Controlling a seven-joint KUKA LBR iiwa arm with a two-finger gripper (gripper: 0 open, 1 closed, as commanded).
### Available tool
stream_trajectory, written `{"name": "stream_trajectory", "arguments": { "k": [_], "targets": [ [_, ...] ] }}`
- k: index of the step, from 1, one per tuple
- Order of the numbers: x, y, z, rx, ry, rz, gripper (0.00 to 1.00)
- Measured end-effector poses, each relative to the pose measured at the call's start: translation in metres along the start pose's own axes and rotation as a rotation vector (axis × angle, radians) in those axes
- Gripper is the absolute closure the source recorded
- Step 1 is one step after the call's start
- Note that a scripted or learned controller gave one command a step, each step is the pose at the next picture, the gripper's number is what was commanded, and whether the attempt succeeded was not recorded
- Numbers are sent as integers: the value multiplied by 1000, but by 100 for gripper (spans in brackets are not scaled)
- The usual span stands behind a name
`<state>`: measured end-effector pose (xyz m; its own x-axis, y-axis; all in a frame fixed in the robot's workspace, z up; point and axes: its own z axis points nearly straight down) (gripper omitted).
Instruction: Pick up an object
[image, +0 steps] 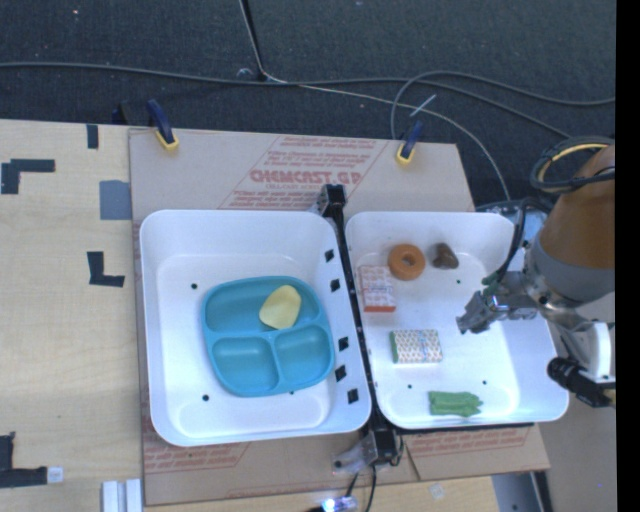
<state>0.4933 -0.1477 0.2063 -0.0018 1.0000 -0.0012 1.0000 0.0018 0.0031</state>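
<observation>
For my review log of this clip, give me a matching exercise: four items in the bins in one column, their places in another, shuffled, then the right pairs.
Things:
1. yellow piece
2. doughnut
3. green item
4. patterned box

Places:
A. near edge of the right bin
B. on the blue tray in the left bin
C. middle of the right bin
D. far part of the right bin, beside a brown lump

Pairs: 1-B, 2-D, 3-A, 4-C

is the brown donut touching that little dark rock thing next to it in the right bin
Apart. The camera view shows a strip of white bin floor between the donut and the dark rock.
</observation>
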Motion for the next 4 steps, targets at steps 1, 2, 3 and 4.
{"name": "stream_trajectory", "arguments": {
  "k": [1,2,3,4],
  "targets": [
    [7,7,-47,1,0,0,100],
    [48,18,-39,5,2,-3,100],
    [99,23,-30,5,1,-4,100],
    [154,40,-17,5,1,-4,100]
  ]
}}
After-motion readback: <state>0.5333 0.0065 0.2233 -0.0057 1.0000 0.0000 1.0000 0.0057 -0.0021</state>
